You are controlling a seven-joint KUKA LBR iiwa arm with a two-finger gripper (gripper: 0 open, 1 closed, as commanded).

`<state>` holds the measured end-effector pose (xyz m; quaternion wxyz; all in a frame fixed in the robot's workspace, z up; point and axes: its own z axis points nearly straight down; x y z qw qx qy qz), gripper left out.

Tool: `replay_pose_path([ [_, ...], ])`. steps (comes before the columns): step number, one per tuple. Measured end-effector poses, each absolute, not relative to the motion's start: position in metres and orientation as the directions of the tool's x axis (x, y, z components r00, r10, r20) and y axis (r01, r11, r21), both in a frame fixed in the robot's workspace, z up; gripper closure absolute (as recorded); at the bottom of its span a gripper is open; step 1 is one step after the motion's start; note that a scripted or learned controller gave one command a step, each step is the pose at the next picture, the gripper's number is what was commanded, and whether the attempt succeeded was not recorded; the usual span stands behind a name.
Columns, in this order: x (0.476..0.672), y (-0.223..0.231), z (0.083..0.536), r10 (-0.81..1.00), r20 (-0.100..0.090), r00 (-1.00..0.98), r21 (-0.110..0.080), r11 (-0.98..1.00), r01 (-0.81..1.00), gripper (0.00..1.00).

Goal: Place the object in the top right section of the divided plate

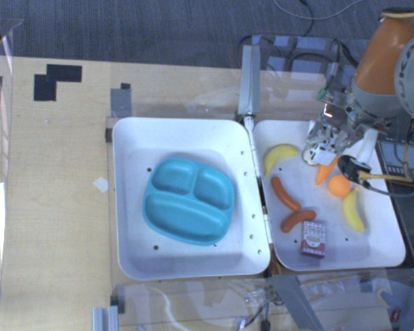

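Note:
The blue divided plate (pixel 189 200) lies in the left white bin (pixel 127 185), with two small sections on its far side and one long section nearer the camera. Nothing lies on it. My gripper (pixel 320 150) hangs low over the far part of the right bin (pixel 393 250), just above the upper end of a small orange carrot (pixel 322 174). Whether it touches the carrot is unclear from this angle. An orange ball (pixel 339 186) sits right of the carrot.
The right bin also holds a yellow banana (pixel 279 155) at the far left, two red sausages (pixel 285 192) (pixel 298 218), another banana (pixel 352 212) and a red box (pixel 313 239). A metal divider (pixel 249 81) stands between the bins at the back.

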<state>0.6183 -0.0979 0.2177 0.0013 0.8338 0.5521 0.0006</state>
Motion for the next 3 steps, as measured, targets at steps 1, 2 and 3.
replay_pose_path([
  [1, 0.608, -0.010, 0.218, 0.942, 0.002, 0.336, 0.002, -0.336, 0.942, 1.00],
  [2, 0.605, 0.064, 0.221, 0.941, 0.002, 0.339, 0.002, -0.339, 0.941, 1.00],
  [3, 0.606, 0.145, 0.218, 0.971, 0.002, 0.240, 0.003, -0.240, 0.971, 1.00],
])
